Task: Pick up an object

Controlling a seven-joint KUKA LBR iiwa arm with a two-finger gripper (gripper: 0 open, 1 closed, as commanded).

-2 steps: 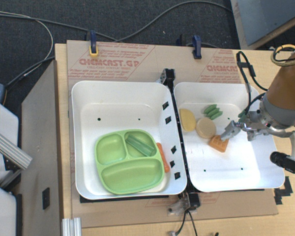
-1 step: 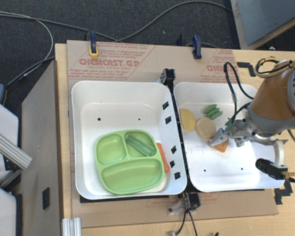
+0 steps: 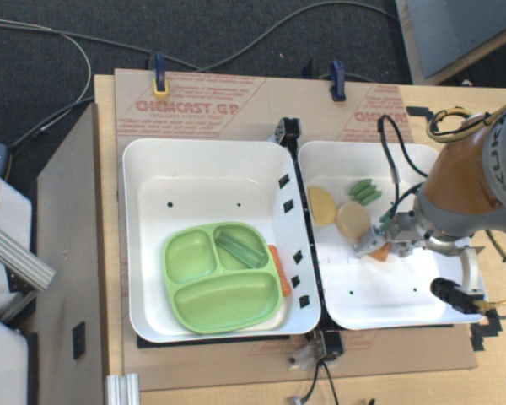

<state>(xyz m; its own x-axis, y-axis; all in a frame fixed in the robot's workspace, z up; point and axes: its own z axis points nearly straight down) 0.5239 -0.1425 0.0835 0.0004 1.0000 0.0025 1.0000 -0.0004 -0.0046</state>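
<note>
In the right bin [image 3: 405, 298], my gripper [image 3: 373, 245] is down low, left of the bin's middle. A small orange piece [image 3: 380, 255] lies right at its tip, partly hidden by it. Just above the gripper sits a tan round object [image 3: 352, 219], with a pale yellow piece [image 3: 321, 204] to its left. A green pod [image 3: 364, 191] lies further back. The grey arm with its orange band [image 3: 460, 180] covers the bin's right side.
The left bin [image 3: 152, 184] holds a green divided plate [image 3: 223, 298] with a green piece [image 3: 243, 247] in its top right compartment. An orange stick [image 3: 280, 272] lies along the plate's right edge. Black cables [image 3: 392, 154] hang over the right bin.
</note>
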